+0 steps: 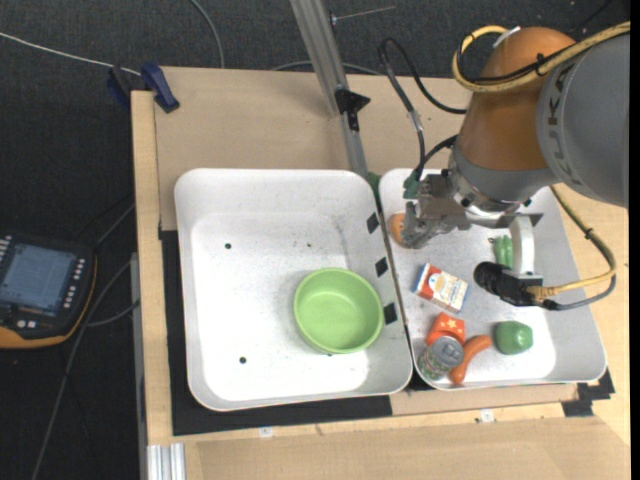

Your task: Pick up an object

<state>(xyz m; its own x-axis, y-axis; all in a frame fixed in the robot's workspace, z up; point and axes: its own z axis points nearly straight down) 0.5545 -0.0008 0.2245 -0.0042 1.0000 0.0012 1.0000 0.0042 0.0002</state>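
Over the right-hand white bin [570,358], the grey metal gripper [425,226] hangs low beside a small orange object [398,228], apparently lining up a grasp; its grip state I cannot tell.

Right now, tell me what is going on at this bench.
The grey and orange arm reaches in over the right bin, its claw low near the bin's far left corner, beside a small orange object. A small carton and a green toy lie nearer. The left bin holds a green bowl.

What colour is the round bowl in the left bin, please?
Light green bowl, clearest in the camera view.
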